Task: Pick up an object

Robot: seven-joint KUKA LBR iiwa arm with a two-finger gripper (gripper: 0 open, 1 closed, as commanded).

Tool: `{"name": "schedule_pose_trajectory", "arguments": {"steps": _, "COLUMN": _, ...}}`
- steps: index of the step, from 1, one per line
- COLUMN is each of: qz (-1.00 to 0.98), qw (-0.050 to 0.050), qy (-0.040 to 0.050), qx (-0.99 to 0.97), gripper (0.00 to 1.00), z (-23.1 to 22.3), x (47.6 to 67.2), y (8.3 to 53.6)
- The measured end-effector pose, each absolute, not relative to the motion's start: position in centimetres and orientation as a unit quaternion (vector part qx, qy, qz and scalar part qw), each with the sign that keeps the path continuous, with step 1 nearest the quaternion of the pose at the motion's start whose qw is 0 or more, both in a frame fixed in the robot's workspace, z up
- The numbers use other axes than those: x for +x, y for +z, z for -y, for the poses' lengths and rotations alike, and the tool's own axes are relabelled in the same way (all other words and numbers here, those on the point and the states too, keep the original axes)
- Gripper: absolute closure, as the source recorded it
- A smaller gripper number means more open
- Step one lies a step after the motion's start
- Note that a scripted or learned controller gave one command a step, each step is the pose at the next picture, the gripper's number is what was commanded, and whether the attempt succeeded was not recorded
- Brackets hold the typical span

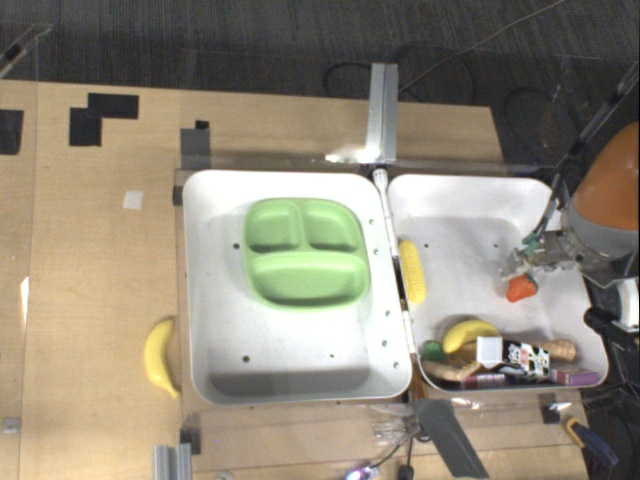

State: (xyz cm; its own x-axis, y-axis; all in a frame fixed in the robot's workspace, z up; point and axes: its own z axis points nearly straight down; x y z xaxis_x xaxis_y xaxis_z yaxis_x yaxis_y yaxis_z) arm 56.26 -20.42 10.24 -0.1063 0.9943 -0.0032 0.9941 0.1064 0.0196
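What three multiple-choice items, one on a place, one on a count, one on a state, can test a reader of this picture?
1. Where does the green divided plate lie?
A. in the left bin
B. in the right bin
C. on the bench

2. How many bananas show?
A. one
B. two
C. three

3. How does the corn cob rest?
A. upright on its end
B. lying along the right bin's left wall
C. on the plate

Key: 1 A, the plate sits inside the left bin. 2 B, one banana on the bench, another in the right bin. 3 B, the cob lies lengthwise beside the divider.
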Motion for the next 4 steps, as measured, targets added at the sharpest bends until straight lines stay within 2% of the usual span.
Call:
{"name": "schedule_pose_trajectory", "arguments": {"steps": 1, "qz": -0.748, "qw": 0.003, "qy": 0.0021, "qx": 0.664, "gripper": 1.00, "z": 12.6, "x": 54.6, "y": 19.6}}
{"name": "schedule_pose_trajectory", "arguments": {"steps": 2, "qz": -0.701, "qw": 0.002, "qy": 0.0015, "qx": 0.713, "gripper": 1.00, "z": 12.5, "x": 55.1, "y": 22.3}}
{"name": "schedule_pose_trajectory", "arguments": {"steps": 3, "qz": -0.701, "qw": 0.002, "qy": 0.0015, "qx": 0.713, "gripper": 0.00, "z": 12.5, "x": 55.1, "y": 22.3}}
{"name": "schedule_pose_trajectory", "arguments": {"steps": 4, "qz": -0.658, "qw": 0.002, "qy": 0.0020, "qx": 0.753, "gripper": 0.00, "z": 14.0, "x": 56.1, "y": 21.3}}
